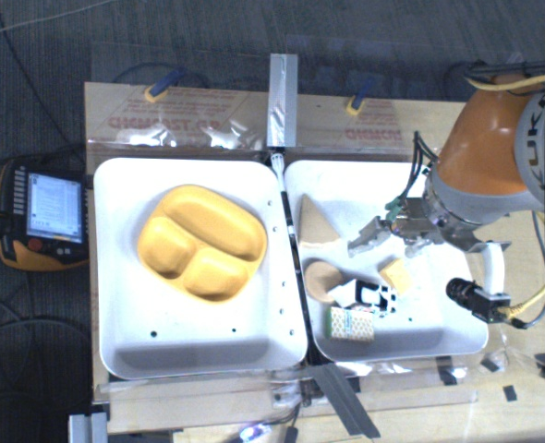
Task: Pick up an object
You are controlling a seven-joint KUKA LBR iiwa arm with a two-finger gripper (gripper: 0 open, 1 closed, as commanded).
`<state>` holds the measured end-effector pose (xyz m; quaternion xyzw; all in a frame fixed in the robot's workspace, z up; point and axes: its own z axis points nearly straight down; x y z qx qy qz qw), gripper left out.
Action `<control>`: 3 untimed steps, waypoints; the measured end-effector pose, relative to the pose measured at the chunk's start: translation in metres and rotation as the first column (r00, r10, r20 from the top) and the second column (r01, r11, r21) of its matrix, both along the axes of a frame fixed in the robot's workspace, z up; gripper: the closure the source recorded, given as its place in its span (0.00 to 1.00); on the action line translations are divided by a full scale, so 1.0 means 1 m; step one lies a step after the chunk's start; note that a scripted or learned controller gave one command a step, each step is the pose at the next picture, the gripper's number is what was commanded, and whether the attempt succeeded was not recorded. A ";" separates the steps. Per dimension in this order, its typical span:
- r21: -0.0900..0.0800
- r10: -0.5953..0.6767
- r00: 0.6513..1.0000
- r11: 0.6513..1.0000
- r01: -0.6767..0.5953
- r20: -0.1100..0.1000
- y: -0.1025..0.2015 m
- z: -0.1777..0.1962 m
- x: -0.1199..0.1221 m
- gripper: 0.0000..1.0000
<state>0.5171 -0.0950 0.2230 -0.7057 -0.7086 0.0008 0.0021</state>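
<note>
My gripper (389, 245) hangs over the middle of the right bin (439, 335), open, with nothing between its fingers. Just below it lies a small pale yellow block (394, 273). Left of it rest a tan cone-shaped piece (315, 220) and a tan rounded piece (320, 281). A black-and-white object (371, 295) and a small patterned box (351, 323) sit near the bin's front. A large yellow lumpy object (201, 241) lies in the left bin (115, 330).
The divider where the two bins meet (291, 266) runs down the middle. The grey arm with its orange band (485, 146) comes in from the right above the right bin. A handheld screen unit (46, 212) lies left of the bench.
</note>
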 end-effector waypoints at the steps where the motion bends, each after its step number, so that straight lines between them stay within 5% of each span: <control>1: -0.001 -0.022 1.000 1.000 0.022 0.003 -0.056 0.008 0.015 0.00; 2: -0.001 -0.238 0.971 0.971 0.238 0.008 -0.094 -0.131 0.024 0.00; 3: 0.000 -0.237 0.971 0.971 0.237 0.006 -0.093 -0.122 0.024 1.00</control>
